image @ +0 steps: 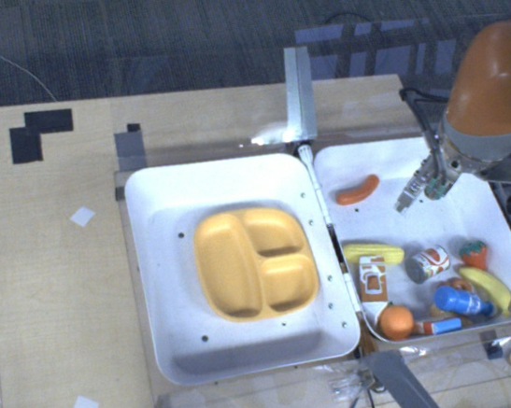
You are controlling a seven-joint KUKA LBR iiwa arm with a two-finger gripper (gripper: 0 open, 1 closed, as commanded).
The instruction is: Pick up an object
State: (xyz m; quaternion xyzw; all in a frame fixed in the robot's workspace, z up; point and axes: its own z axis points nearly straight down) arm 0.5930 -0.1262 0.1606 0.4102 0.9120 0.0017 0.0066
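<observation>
My gripper (421, 190) hangs over the upper middle of the right bin (500, 202), its fingers apart with nothing between them. A red sausage (357, 191) lies to its left near the bin's top left corner. Below it, along the bin's front, lie a corn cob (373, 252), a small carton (373, 279), a can (430, 263), a strawberry (473, 254), a banana (490, 286), a blue bottle (462, 300) and an orange (397, 322).
The left bin (164, 258) holds a yellow divided tray (254, 262). A metal post (300, 98) stands at the back between the two bins. The arm's orange band (493, 80) looms over the right bin's far right corner.
</observation>
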